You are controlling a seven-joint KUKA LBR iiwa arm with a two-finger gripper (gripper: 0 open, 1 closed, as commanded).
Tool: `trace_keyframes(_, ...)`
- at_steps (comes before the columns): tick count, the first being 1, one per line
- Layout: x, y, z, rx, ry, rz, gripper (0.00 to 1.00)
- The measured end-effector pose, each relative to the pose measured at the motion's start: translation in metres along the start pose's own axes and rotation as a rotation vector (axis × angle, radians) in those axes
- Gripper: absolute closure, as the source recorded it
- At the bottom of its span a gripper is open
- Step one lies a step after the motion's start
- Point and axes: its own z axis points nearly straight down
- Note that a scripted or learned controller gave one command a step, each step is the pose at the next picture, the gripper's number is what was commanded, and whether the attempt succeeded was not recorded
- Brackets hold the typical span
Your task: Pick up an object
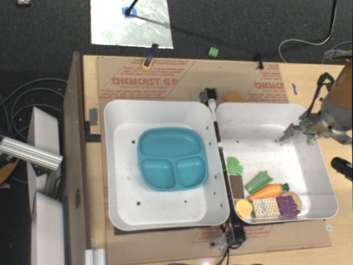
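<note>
My gripper point(297, 138) hangs over the far right part of the right bin point(259, 120), its fingers spread open with nothing between them. The toy food lies in a cluster at the near edge of that bin, well in front of the gripper and to its left. The cluster holds a green leaf point(234, 165), a brown strip point(236, 185), a green pod point(258, 181), an orange carrot point(268, 191), a yellow piece point(244, 208), a waffle-like cracker point(265, 207) and purple grapes point(288, 205).
The left bin point(121, 142) holds a teal divided plate point(172, 158). A black divider point(219, 148) runs between the two bins. The grey arm point(339, 106) comes in from the right above the bin's rim.
</note>
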Motion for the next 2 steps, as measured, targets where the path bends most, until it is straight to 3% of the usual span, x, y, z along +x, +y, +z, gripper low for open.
trace_keyframes(1,0.028,-0.047,0.073,0.015,0.010,-0.002,0.00)
trace_keyframes(2,0.030,0.077,0.069,-0.003,0.004,-0.011,0.00)
